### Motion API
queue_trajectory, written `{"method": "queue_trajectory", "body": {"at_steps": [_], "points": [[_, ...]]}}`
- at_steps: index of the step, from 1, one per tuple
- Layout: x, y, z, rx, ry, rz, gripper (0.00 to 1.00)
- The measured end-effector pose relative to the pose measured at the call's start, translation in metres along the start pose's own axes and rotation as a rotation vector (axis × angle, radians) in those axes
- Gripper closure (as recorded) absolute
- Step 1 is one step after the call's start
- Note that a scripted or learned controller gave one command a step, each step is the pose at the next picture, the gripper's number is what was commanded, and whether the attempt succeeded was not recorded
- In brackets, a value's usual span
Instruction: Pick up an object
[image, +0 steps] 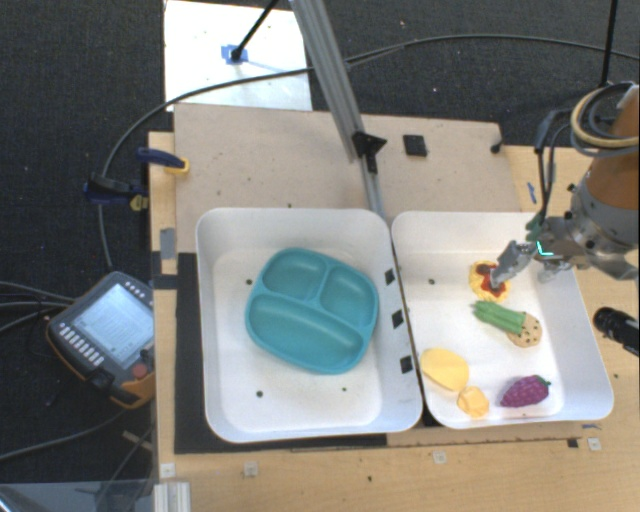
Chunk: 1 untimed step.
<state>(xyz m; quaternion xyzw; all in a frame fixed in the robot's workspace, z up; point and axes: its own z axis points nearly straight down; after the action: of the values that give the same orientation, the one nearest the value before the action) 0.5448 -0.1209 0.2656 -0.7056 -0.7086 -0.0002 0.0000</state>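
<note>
The arm enters from the right and reaches down into the right bin, one of two white bins side by side on the tabletop. The claw sits low over the far part of that bin, directly at a small red and yellow toy; its tip overlaps the toy, but whether the claw is open, closed or gripping the toy cannot be told from this view. Just in front of that toy lies a green vegetable toy, its right end touching a tan cookie. Nearer the front edge of the same bin are a large yellow piece, a smaller yellow piece just beside it, and a purple bunch of grapes to their right. The left bin holds a teal divided plate, lying flat near its middle. A handheld control pendant rests on the floor to the left of the tabletop.
</note>
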Motion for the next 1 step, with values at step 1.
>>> {"method": "queue_trajectory", "body": {"at_steps": [1], "points": [[0.0000, 0.0005, -0.0008, -0.002, 0.000, 0.000, 0.00]]}}
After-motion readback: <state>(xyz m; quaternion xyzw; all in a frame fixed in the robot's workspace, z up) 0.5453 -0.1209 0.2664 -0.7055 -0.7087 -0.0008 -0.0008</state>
